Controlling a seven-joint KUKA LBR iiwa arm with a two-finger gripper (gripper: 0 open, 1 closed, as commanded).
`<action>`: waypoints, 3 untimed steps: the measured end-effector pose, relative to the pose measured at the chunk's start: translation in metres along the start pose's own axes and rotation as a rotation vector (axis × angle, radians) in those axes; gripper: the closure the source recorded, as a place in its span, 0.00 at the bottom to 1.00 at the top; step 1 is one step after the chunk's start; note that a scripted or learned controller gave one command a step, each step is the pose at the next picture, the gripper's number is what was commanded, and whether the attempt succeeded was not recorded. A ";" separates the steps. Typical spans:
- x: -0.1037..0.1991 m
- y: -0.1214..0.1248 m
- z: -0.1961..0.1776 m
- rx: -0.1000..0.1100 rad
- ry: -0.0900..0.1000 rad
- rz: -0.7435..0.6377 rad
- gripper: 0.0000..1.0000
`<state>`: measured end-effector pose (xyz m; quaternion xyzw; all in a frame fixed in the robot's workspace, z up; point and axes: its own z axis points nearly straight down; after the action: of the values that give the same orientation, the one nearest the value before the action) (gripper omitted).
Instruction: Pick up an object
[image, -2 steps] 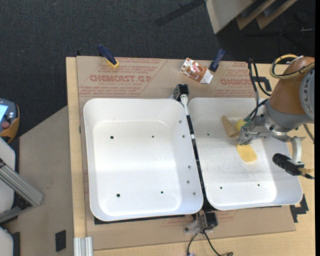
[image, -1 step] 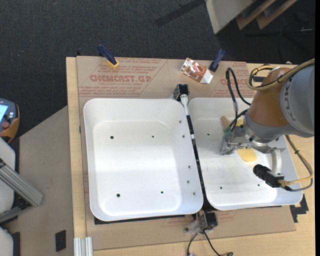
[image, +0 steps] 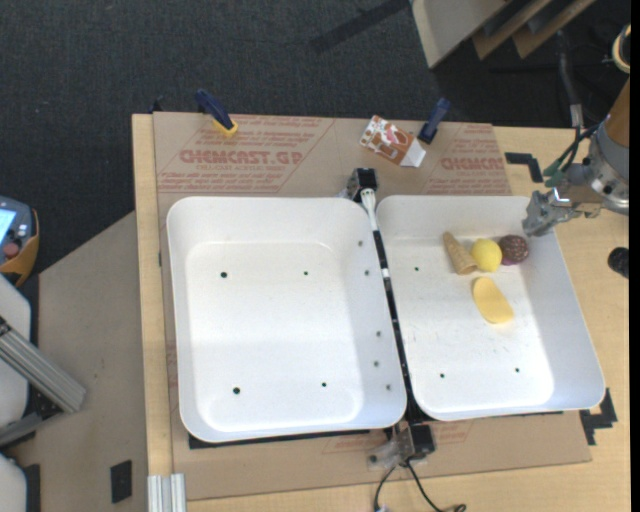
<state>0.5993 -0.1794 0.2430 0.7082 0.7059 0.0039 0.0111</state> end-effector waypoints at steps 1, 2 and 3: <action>0.057 -0.055 0.068 0.031 0.015 -0.006 1.00; 0.063 -0.104 0.160 0.025 0.012 0.000 1.00; 0.160 -0.029 0.049 0.006 0.011 -0.015 1.00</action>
<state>0.5721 -0.0198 0.1916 0.7029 0.7113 0.0057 0.0053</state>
